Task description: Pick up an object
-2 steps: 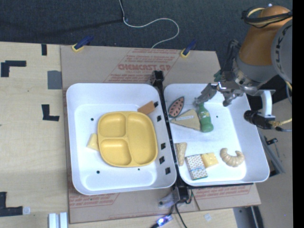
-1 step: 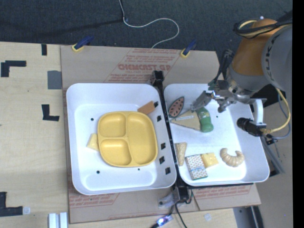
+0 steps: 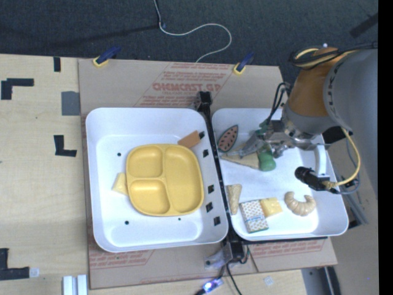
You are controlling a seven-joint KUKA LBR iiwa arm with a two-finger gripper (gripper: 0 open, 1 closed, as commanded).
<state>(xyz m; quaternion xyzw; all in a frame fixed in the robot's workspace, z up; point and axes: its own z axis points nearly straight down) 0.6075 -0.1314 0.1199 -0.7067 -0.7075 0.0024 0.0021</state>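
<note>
My gripper (image 3: pixel 263 147) hangs low over the upper left part of the right bin (image 3: pixel 331 223), and it looks open. One grey finger (image 3: pixel 247 149) reaches left over a cream wedge (image 3: pixel 241 160). A small green object (image 3: pixel 267 161) lies on the bin floor right at the gripper's near side; I cannot tell whether they touch. A brown oval piece (image 3: pixel 228 138) lies by the bin's left wall. Nearer the front are a croissant (image 3: pixel 299 204), a yellow block (image 3: pixel 272 207), a patterned packet (image 3: pixel 253 217) and a pale cone (image 3: pixel 234 196).
The left bin (image 3: pixel 101 226) holds a yellow divided plate (image 3: pixel 164 180), with an orange piece (image 3: pixel 190 139) at its far edge and a yellow piece (image 3: pixel 118 183) at its left. The arm's grey body and orange band (image 3: pixel 310 94) stand over the right bin's far right corner.
</note>
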